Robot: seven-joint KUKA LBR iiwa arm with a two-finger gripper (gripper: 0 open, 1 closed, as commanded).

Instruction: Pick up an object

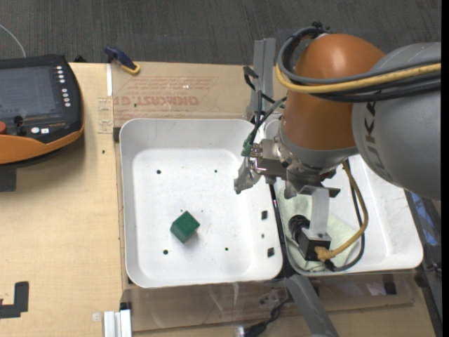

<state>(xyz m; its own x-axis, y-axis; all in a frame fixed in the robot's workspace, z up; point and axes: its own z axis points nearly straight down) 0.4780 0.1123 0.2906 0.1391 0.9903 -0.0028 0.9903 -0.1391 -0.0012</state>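
Green cube (185,227), one, loose on the floor of the left bin (175,188) toward its front; hand (244,178) above that bin's right side, apart from the cube, presumably positioned for a grasp; clenched or released: cannot tell.

You have dark grey carpet floor (175,12) beyond the far edge of the pale wooden counter (56,223). A flat cardboard sheet (175,93) with red print lies on the counter, with a blue clamp (121,58) at its far corner. An orange-rimmed screen unit (35,107) rests at the view's left edge. The light is even.
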